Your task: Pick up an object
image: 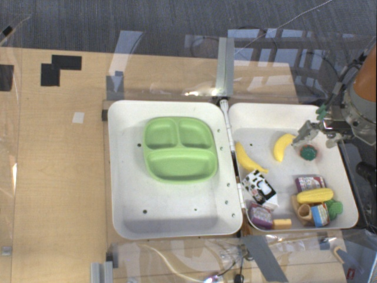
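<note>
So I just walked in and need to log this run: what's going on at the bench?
The arm reaches in from the right, with its gripper low over the right bin, between a short yellow banana and a small dark green ball. Nothing shows between its fingers, so no pick has happened yet. More toy food lies piled at that bin's near edge. The left bin holds a green divided plate.

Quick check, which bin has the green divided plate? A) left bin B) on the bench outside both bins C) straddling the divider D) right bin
A: the green divided plate lies flat inside the left bin, apart from the divider, while the right bin holds the bananas and other small items.
</note>
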